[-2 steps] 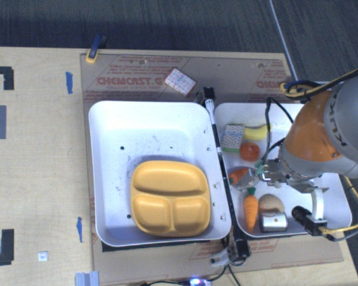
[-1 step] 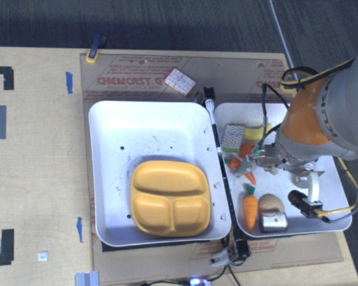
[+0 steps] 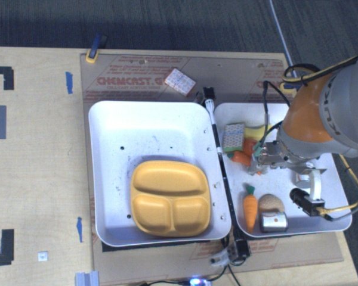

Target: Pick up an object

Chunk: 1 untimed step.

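Observation:
The right bin [image 3: 340,219] holds several small objects. A grey-green block [image 3: 233,137] lies at its back left, with a yellow piece [image 3: 254,132] beside it and a red-orange piece [image 3: 240,157] just in front. Nearer the front lie a toy carrot [image 3: 250,207], a brown rounded object [image 3: 271,202] and a small silver box with a red dot [image 3: 274,221]. My gripper [image 3: 260,158] reaches down from the right into the middle of this bin, close to the red-orange piece and the yellow piece. The arm's grey and orange body hides what lies under it.
The left bin [image 3: 107,124] holds a yellow divided tray [image 3: 170,196] at its front. A black ridge [image 3: 218,154] separates the two bins. A small printed card [image 3: 179,81] lies on the cardboard behind the bins. A white bracket and black cable plug [image 3: 307,199] hang from the arm.

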### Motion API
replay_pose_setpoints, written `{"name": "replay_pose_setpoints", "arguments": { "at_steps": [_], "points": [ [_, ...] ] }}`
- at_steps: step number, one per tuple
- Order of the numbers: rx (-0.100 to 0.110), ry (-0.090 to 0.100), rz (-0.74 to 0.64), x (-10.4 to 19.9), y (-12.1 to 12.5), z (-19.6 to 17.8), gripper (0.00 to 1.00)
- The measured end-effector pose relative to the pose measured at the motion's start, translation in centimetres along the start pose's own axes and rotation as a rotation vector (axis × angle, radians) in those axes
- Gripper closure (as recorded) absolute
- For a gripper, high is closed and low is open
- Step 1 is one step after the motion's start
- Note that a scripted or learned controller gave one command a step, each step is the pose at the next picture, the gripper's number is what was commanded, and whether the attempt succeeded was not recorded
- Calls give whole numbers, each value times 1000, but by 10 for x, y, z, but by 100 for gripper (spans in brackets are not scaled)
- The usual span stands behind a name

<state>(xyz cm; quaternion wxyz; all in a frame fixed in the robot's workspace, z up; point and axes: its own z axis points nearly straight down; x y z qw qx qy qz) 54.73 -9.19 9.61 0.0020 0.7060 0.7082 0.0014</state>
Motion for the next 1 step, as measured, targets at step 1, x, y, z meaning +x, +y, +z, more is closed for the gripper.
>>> {"name": "replay_pose_setpoints", "arguments": {
  "at_steps": [1],
  "points": [
    [4, 1, 1, 71, 3, -89, 100]
  ]
}}
